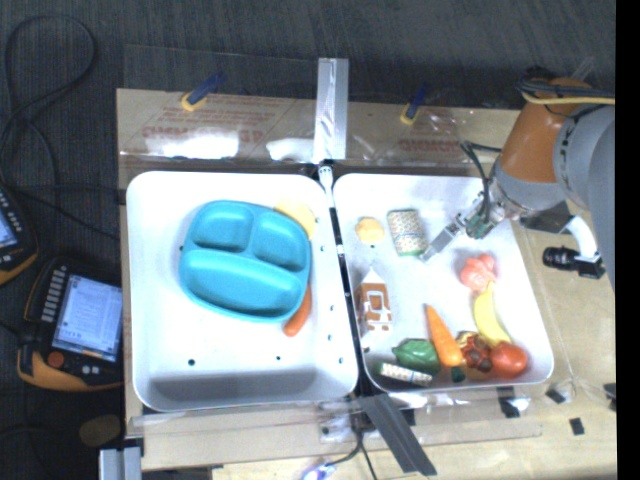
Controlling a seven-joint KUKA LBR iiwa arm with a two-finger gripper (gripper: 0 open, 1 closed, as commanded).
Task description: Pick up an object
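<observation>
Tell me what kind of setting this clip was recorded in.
Most likely a robotics lab bench for grasping trials. Two white bins sit side by side holding toy food such as a carrot and a banana, a grey-and-orange arm reaches in, and a handheld controller lies nearby.

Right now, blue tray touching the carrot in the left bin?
Touching. Camera view shows the blue tray overlapping the carrot at its lower right edge, no gap.

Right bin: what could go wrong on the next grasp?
1. The gripper hovers between the mesh-patterned cylinder and the pink toy, so a descent may close on bare floor.
2. The carrot, banana, green pepper and tomato crowd together; grasping one could drag its neighbours.
</observation>
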